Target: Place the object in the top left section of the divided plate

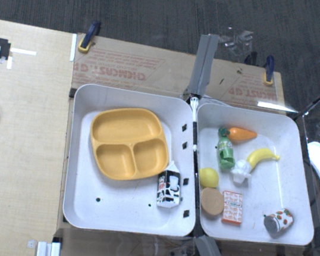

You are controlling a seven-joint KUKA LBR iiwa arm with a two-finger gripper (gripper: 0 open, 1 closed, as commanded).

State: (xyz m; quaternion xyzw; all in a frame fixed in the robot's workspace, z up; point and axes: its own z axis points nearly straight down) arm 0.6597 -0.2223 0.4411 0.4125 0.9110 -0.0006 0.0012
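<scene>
Two shallow white bins sit side by side, and in the left bin (76, 201) lies the yellow plastic divided plate (126, 129), turned at a slant, its one large section toward the upper left and two smaller sections below. Just beside the plate's lower right rim, maybe touching, stands a small black-and-white cow-patterned carton (169, 190). Over in the right bin (273, 193) there's a crowd: an orange toy carrot (242, 134) at the top, a green bottle (225, 153) under it, a yellow banana (262, 155), a small white lump (240, 173), a yellow lemon (209, 177), a tan round disc (212, 202) touching a red-and-white patterned box (231, 207), and a spotted brown-and-white item (278, 221) near the lower right corner.
</scene>
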